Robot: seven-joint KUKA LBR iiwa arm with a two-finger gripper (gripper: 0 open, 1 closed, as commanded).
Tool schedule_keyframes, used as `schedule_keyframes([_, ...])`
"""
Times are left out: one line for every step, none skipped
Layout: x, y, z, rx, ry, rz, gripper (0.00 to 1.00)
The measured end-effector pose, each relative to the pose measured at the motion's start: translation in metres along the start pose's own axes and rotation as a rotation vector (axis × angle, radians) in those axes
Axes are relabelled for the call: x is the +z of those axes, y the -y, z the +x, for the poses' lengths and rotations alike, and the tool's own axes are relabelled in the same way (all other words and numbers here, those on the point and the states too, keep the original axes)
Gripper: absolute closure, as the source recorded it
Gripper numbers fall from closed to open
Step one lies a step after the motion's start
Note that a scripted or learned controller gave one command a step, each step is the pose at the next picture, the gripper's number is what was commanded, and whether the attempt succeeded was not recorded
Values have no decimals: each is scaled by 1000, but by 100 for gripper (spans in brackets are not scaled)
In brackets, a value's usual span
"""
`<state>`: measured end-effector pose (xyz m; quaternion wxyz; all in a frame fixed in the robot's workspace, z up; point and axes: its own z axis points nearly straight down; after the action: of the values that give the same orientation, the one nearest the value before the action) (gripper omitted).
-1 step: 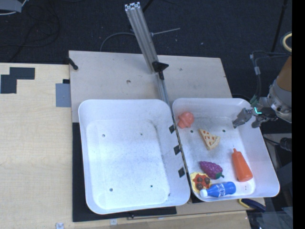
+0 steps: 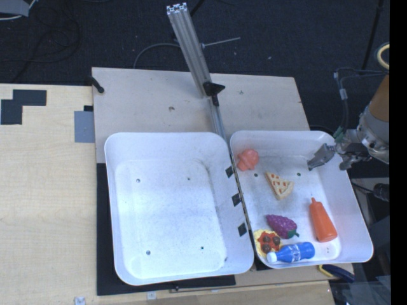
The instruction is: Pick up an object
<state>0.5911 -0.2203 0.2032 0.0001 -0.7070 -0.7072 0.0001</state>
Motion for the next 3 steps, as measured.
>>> schedule_keyframes([63,5,0,0,-1,5,0])
schedule_keyframes([114,5,0,0,-1,2,0])
schedule_keyframes([102,5,0,0,0,0,100])
